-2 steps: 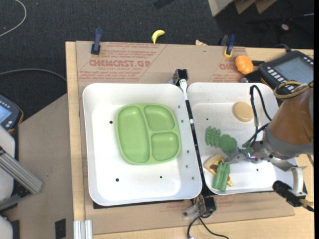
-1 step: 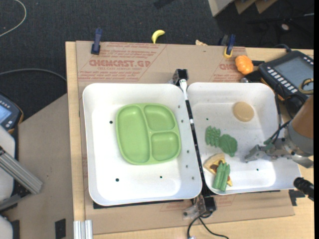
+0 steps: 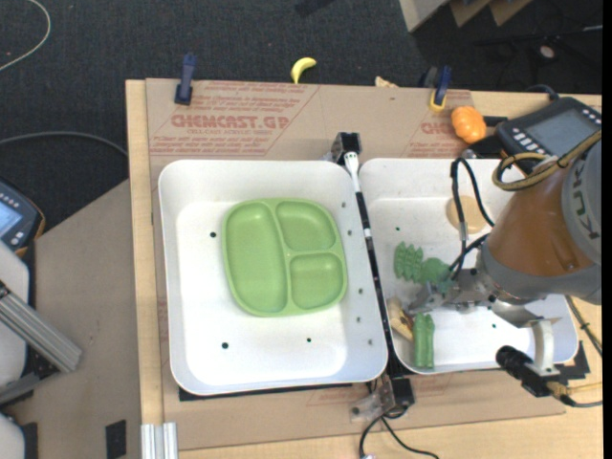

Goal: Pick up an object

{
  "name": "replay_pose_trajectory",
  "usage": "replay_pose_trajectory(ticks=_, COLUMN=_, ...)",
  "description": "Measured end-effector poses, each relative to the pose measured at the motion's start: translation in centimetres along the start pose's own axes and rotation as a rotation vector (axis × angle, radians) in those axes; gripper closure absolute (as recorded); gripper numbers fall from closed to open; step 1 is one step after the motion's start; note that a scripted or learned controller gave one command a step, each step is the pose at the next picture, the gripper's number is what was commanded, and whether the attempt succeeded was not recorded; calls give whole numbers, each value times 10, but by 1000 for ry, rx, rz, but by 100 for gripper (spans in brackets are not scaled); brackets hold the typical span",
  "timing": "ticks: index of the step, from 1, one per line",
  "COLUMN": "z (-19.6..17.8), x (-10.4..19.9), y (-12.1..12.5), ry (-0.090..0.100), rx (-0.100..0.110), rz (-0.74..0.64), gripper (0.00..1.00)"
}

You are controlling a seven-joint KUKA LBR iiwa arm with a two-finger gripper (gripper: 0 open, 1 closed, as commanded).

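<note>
My gripper (image 3: pixel 432 295) reaches down into the right bin (image 3: pixel 421 185), low over its left half. Just beyond it to the upper left lies a green ridged toy (image 3: pixel 411 259), partly covered by the gripper's body. A green oblong piece (image 3: pixel 422 340) lies just below the gripper near the bin's front edge, with a small tan piece (image 3: pixel 402 325) beside it. A pale round object (image 3: pixel 466 214) rests further back, partly behind a black cable. The view leaves unclear whether anything sits in the gripper.
The left bin (image 3: pixel 191 285) holds a green divided plate (image 3: pixel 284 255). A black bar (image 3: pixel 363 237) runs between the bins. An orange object (image 3: pixel 468 123) and a yellow banana-shaped one (image 3: pixel 302 67) lie outside, at the back. The arm's bulk (image 3: pixel 545 228) covers the right bin's right side.
</note>
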State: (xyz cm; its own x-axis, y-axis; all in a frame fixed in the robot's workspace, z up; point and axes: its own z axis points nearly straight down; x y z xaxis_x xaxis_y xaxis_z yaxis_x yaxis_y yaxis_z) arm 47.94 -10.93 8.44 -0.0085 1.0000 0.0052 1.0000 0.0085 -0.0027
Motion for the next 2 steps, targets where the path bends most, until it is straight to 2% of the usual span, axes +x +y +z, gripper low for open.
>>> replay_pose_trajectory(ticks=1, z=-1, x=-80, y=17, ry=-11, rx=-7, rz=13, gripper=0)
replay_pose_trajectory(ticks=2, z=-1, x=-110, y=32, ry=11, rx=6, rz=6, gripper=0)
